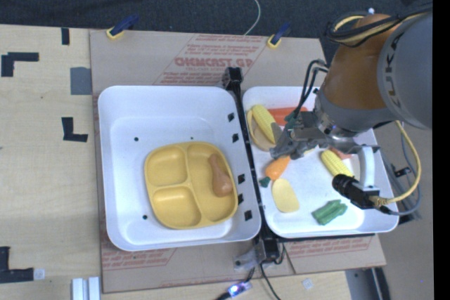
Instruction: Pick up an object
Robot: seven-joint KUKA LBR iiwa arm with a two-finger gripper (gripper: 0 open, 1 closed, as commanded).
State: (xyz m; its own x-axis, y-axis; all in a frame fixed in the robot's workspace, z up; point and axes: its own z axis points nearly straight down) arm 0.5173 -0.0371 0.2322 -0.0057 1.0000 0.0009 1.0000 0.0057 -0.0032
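I have the claw (295, 142) down low in the right bin (373, 221), just above the toy carrot (278, 167), which lies near the bin's left wall beside a corn cob (264, 124). From here I cannot tell whether the claw is open or closed, and nothing shows between its tips. The carrot looks like the likeliest pick, being nearest. A pale yellow piece (285, 194), a green piece (328, 211) and a second corn cob (336, 164) lie scattered nearby. In the left bin (126, 109) a sausage (221, 175) rests in a yellow divided plate (165, 207), well apart.
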